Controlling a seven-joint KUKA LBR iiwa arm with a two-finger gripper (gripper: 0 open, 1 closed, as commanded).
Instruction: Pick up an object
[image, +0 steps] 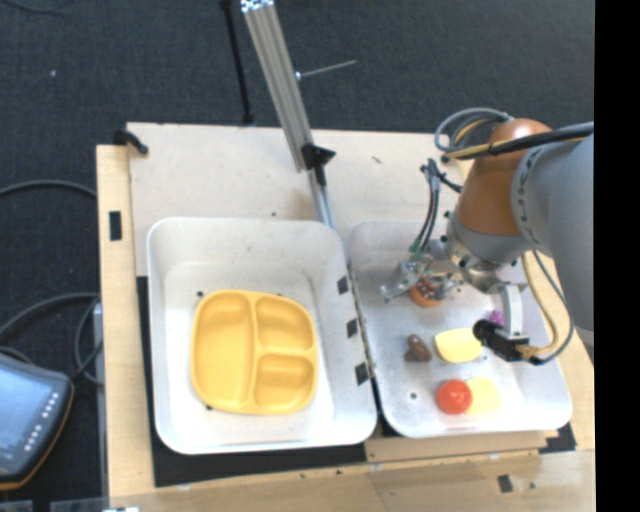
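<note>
One gripper hangs low over the far part of the right bin, and whether it is wide, narrow or holding anything cannot be told, since the wrist and its cables crowd over it. A small orange-brown object sits directly under it, touching or nearly touching the metal parts; which of the two is unclear. Nearer the camera lie a small brown piece, a pale yellow block, a red ball and a second yellow piece just beside the ball, all apart from the gripper. In the left bin rests a yellow divided plate, well apart from the arm. My guess is that the risk lies in a closing that only nudges the small rounded object, so it slips or rolls away on the smooth bin floor. The dark bracket by the yellow block may also snag it if the arm swings.
</note>
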